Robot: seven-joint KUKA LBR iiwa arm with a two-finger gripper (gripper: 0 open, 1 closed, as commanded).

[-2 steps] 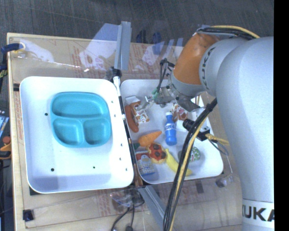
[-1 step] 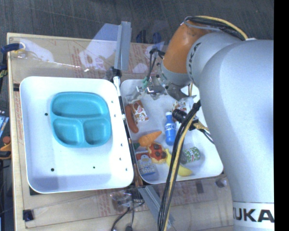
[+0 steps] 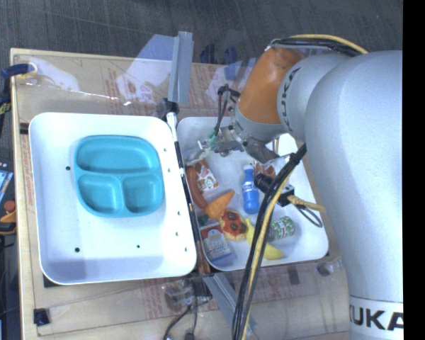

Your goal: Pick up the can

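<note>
On the bench, left bin [image 3: 49,190] holds a blue three-section tray [image 3: 119,173], lying flat near its middle. Right bin [image 3: 191,129] is crowded: a sausage-like packet [image 3: 200,180], carrot [image 3: 219,204], blue bottle [image 3: 250,193], pizza slice toy [image 3: 233,224], small carton [image 3: 216,244], banana [image 3: 268,249], and the can [image 3: 282,227]. Arm [image 3: 340,154] reaches in from the right, orange band [image 3: 265,83] above the wrist, gripper [image 3: 216,142] low over the right bin's far left corner; can't tell if its jaws are wide or narrow, nothing seen between them. Can lies on its side near the bin's near right edge, green-and-white label, just beside the banana, partly behind a black cable [image 3: 262,222], well apart from the gripper.
</note>
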